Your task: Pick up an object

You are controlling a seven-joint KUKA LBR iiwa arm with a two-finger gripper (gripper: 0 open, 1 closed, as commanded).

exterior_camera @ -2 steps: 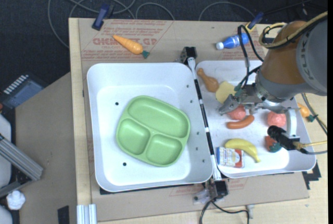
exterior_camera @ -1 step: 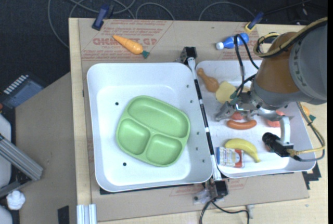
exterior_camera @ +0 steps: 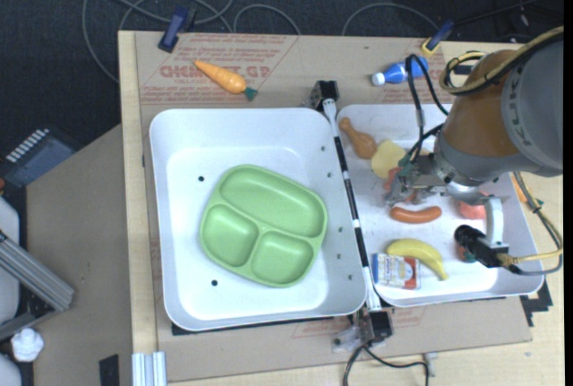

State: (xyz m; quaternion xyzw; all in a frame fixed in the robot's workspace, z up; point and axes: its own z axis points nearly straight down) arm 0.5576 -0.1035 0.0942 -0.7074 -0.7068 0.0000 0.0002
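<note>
Gripper (exterior_camera: 407, 183) low in right bin (exterior_camera: 515, 281); grip state unclear. Sausage (exterior_camera: 416, 214) just below it, long axis left-right.

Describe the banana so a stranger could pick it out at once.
Look in the right bin, the one the arm reaches into, near its front edge. The banana lies there beside a small red-and-white carton, just below the sausage. It is the only curved, bright yellow thing in the bin.

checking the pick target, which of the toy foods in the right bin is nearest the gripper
The red sausage, lying just below the gripper. The banana lies further toward the bin's front edge, and the pear-like piece sits up-left.
</note>
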